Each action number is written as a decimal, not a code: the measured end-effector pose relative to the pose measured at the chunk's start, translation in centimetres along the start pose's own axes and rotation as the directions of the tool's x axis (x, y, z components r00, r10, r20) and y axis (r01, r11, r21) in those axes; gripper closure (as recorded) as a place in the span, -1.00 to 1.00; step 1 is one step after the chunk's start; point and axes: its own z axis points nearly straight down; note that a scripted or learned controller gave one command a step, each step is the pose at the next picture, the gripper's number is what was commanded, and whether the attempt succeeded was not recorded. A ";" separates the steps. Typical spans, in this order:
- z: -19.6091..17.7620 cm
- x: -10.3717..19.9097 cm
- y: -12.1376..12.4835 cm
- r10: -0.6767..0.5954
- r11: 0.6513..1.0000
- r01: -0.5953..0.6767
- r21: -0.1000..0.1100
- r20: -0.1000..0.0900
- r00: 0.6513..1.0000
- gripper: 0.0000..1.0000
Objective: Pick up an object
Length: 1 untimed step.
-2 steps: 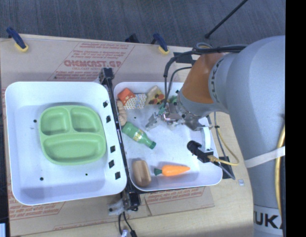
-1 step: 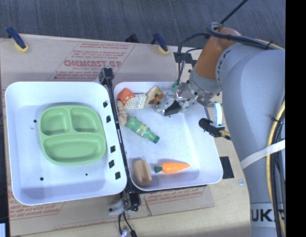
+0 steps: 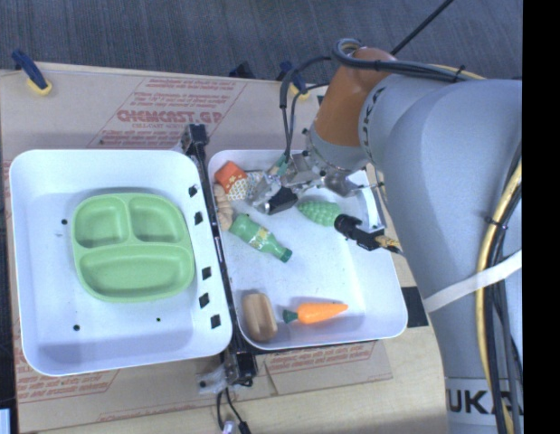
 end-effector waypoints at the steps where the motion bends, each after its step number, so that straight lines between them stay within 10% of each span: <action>1: 0.0 3.8 0.6 0.168 0.986 -0.168 0.002 0.000 0.986 -1.00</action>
